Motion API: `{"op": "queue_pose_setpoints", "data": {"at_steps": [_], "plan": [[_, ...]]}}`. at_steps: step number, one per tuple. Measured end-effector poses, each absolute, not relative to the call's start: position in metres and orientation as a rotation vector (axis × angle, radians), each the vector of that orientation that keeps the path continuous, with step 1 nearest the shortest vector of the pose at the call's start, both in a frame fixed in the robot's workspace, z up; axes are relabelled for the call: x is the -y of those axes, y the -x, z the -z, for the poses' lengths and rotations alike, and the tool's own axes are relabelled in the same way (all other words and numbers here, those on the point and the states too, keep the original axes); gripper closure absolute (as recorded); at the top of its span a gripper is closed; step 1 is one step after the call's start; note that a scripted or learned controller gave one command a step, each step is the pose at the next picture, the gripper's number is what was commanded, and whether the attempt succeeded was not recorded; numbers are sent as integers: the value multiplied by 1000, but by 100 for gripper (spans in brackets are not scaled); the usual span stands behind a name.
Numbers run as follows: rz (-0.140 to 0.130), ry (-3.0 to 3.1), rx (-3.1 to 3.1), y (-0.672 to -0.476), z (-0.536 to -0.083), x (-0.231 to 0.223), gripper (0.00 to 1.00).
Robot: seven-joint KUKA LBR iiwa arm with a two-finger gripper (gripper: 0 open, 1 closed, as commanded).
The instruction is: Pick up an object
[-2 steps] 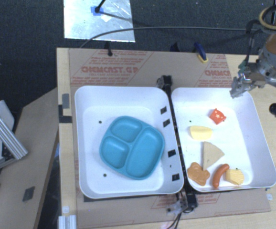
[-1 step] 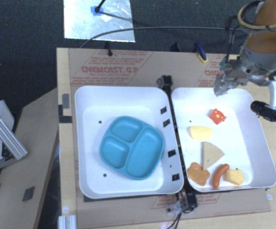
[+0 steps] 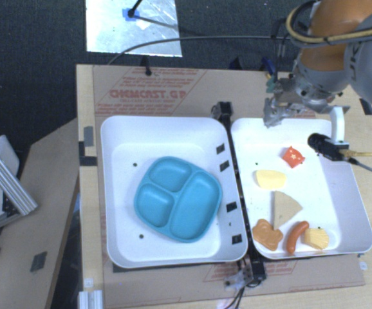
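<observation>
**Gripper over back edge of right bin; food pieces lie toward the front**

We take the red piece (image 3: 293,156) as the nearest candidate: it sits on the floor of the right bin (image 3: 353,205), toward the back, apart from the other items. The gripper (image 3: 275,116) hangs over the back-left rim of that bin, so the red piece lies forward and to the right of it in the view, near but not under it. Whether the fingers are apart or together we cannot tell at this angle; nothing is visible between them.

Next out, the pale yellow piece (image 3: 270,179) lies just in front of the red one, long axis across the bin. The tan wedge (image 3: 284,208) follows, then the front row: brown piece (image 3: 267,234), sausage (image 3: 296,236) tilted diagonally, yellow chunk (image 3: 316,238) beside it.

The blue divided plate (image 3: 177,199) lies in the left bin (image 3: 118,172), well apart from the gripper.

Our judgement: the arm must travel forward before descending.
</observation>
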State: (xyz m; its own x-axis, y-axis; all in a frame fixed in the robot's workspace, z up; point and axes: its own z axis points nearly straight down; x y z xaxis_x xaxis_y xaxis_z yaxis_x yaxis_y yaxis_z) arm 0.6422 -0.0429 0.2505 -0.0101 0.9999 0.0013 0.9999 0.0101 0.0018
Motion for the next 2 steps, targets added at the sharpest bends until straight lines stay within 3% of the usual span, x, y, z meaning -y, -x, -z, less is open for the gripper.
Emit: {"op": "queue_pose_setpoints", "data": {"at_steps": [2], "plan": [[-5, -2210, -2231, -644, -249, -62, 100]]}}
